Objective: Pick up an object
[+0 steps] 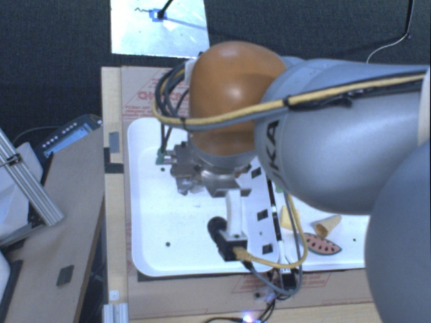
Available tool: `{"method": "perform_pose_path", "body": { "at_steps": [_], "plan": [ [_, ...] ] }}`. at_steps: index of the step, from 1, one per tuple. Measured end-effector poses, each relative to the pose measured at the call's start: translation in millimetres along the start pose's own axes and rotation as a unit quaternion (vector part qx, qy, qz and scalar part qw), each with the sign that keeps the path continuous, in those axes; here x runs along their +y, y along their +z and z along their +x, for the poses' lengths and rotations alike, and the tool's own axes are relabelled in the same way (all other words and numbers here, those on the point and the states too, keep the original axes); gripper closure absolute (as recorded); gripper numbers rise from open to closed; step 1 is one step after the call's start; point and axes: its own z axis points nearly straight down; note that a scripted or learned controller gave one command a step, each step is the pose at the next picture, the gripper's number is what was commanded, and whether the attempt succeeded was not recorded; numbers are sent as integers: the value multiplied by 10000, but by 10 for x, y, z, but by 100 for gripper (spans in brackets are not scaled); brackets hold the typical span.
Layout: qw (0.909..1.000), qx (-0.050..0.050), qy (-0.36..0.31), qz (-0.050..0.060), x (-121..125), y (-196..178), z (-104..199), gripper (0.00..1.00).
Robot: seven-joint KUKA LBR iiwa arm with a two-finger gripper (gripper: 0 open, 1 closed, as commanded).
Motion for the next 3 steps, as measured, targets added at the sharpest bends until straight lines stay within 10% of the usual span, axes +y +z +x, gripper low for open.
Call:
{"method": "perform_pose_path", "body": {
  "at_steps": [1,3],
  "plan": [
    [9999,49,0,-99,14,-1626,-12,100],
    [10000,-6,22,4,1,-443,-11,100]
  ]
}}
